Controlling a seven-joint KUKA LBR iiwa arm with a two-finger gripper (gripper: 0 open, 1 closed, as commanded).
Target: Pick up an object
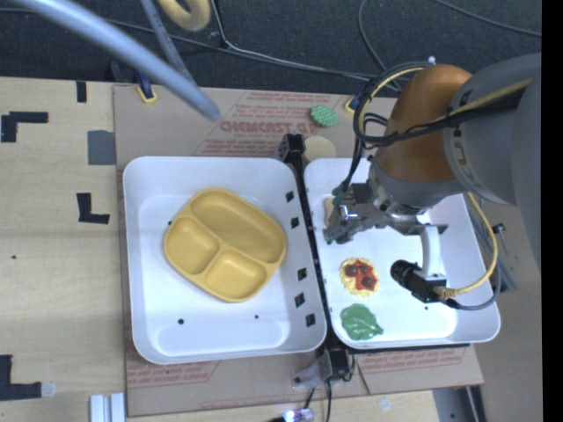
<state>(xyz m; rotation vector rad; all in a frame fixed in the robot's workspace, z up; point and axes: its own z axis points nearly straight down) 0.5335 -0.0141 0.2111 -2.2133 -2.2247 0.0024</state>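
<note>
Pizza toy (359, 275) lies in the right bin (471, 323), a green piece (361, 322) just beside it. Gripper (339, 227) hangs nearby at the bin's left wall; whether its jaws are parted, I cannot tell. Yellow divided tray (225, 243) sits in the left bin (145, 236).

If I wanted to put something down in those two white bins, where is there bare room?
The left white bin has bare floor along its front edge, below the yellow divided plastic plate. The right white bin is crowded: the end effector, a small pizza-like toy and a green leafy toy fill its left side.

One fixed overhead camera slants down over both bins (141, 236).
</note>
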